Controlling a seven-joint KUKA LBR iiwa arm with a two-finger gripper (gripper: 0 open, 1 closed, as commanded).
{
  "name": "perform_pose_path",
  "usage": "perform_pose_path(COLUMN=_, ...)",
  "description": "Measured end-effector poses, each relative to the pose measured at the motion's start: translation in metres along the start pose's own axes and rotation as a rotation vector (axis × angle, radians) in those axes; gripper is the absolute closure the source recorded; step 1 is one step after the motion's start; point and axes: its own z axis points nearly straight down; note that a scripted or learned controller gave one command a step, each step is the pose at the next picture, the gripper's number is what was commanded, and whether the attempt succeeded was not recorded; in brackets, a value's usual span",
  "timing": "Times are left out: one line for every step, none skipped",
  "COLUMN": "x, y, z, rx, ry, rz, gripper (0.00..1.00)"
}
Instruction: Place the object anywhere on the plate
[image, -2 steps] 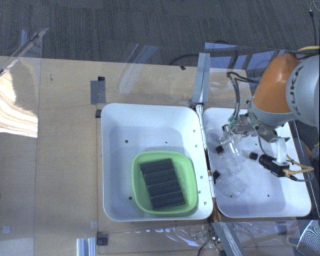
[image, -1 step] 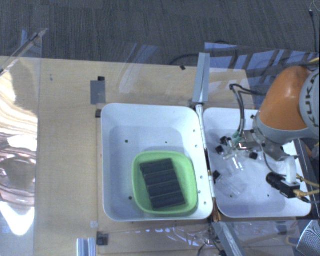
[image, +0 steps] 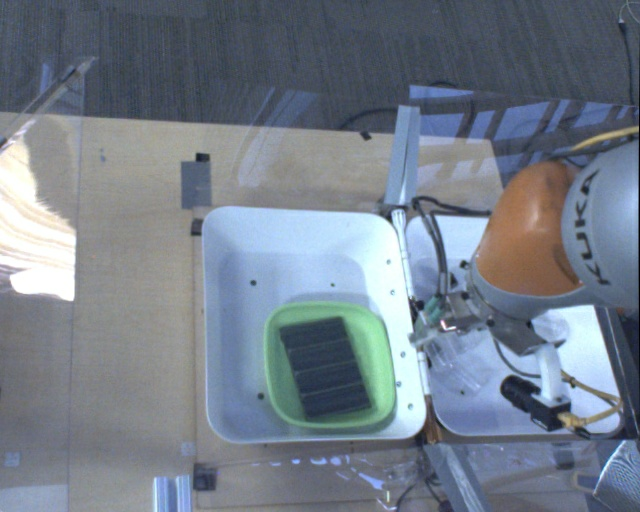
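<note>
Plate, green w/ a dark ribbed insert, sits in the left bin, toward its near-right corner. We see the gripper over the right bin, so the plate lies to its left; can't tell jaws' state or any held object.

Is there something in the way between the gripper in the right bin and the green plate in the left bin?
Only the bins' walls. The gripper is low in the right bin, the green plate lies in the left bin, and the two adjoining rims run between them. A dark ridged block already lies on the plate.
</note>
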Motion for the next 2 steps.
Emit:
perform_pose_path(x=0.0716, y=0.0373, z=-0.0008, rx=-0.004, ry=0.0, rz=-0.237, gripper=1.0)
perform_pose_path(x=0.0713, y=0.0373, z=-0.0009, rx=-0.004, ry=0.0, rz=-0.237, gripper=0.0)
